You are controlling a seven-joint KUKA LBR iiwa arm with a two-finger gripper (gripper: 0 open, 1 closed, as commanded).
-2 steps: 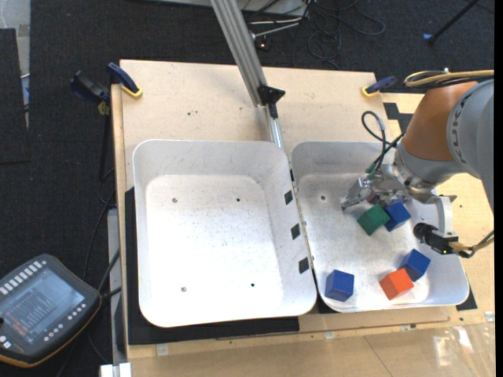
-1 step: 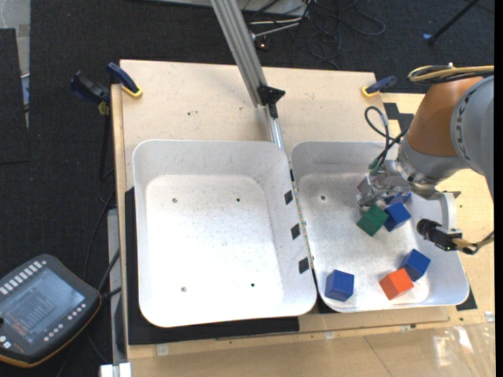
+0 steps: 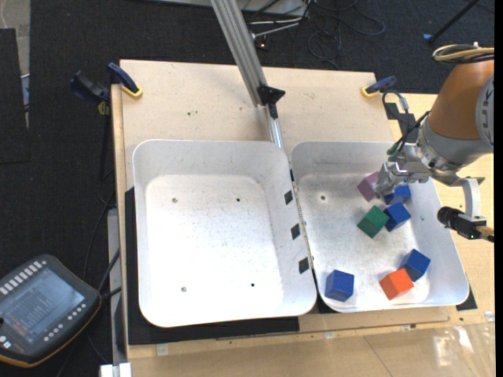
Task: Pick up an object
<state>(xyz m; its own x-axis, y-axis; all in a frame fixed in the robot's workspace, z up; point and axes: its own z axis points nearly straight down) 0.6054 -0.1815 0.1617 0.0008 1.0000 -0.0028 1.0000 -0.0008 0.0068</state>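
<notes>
Hand (image 3: 391,181) among purple block (image 3: 368,185), perhaps touching.

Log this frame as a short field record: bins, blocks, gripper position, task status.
bins: left bin and right bin, side by side
blocks in right bin: purple block, green block, orange block, blue blocks at
gripper: gripper low over the purple block, at the right bin's far right
fingers: state unclear
task status: no block visibly lifted
</notes>
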